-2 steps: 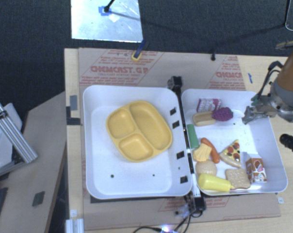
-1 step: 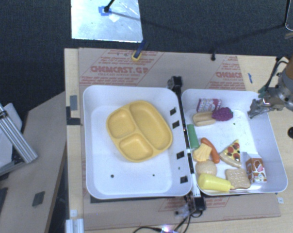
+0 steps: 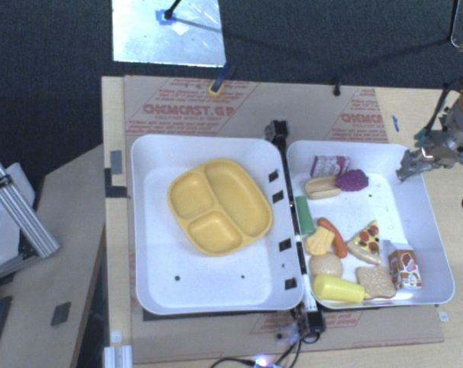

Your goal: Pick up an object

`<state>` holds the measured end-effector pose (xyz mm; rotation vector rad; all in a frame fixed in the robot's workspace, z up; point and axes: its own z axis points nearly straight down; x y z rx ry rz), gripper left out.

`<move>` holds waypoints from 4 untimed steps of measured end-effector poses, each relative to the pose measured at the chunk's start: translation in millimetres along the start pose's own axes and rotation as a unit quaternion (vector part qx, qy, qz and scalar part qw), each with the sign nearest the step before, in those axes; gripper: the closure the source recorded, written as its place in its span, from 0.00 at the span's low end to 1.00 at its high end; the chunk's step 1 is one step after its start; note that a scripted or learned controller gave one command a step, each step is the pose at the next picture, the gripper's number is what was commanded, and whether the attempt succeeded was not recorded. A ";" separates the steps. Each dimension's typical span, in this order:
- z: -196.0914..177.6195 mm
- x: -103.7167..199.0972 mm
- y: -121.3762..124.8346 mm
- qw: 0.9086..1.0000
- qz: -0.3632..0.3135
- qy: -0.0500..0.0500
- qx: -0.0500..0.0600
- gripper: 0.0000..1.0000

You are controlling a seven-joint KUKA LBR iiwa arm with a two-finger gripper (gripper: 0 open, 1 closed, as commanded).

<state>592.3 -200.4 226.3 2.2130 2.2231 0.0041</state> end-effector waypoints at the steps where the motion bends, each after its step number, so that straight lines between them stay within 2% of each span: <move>1: -10.1 56.2 5.7 1.000 -0.002 0.002 0.001 1.00; 4: -17.2 209.8 5.2 1.000 -0.002 0.002 0.002 1.00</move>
